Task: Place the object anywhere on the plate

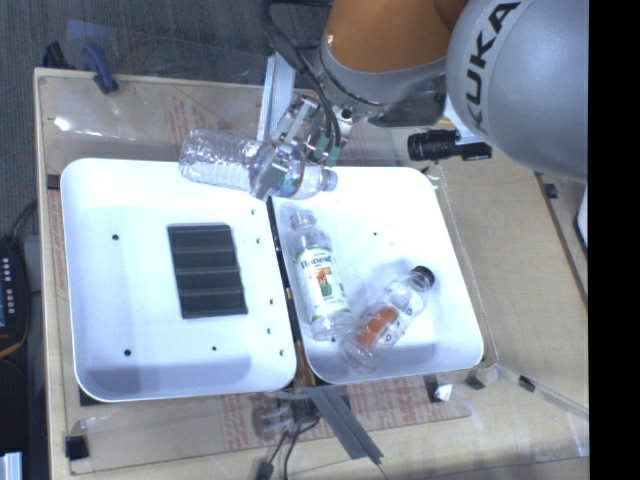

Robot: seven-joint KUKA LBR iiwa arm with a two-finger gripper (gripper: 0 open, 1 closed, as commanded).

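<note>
So the pincer [283,164] is up at the far edge of the two bins, right over the spot where they meet, and it's got a clear plastic bottle [232,164] clamped between its fingers. The bottle lies sideways in the grip, fat end sticking out over the back rim of the left bin [100,298], the neck end with a bit of green label poking out toward the right bin [440,258]. It's held up in the air, not resting on anything as far as I can see.

Behind the pincer you get the wrist with a tangle of cables, then the orange band [385,18] and the big grey arm [520,63] coming in from the right.

Down in the left bin there's a dark ribbed rectangular plate [207,270] lying flat roughly in the middle. The held bottle is well apart from it, up and toward the back.

The right bin has two more bottles in it. One clear bottle with a white and green label [318,280] lies lengthwise close to the divider between the bins, cap pointing to the back. Just beside it, a black-capped bottle [388,317] with something orange inside lies at an angle, cap up toward the right, its bottom end near the base of the labelled one.

Both bins sit on a pale wooden surface [520,298].
</note>
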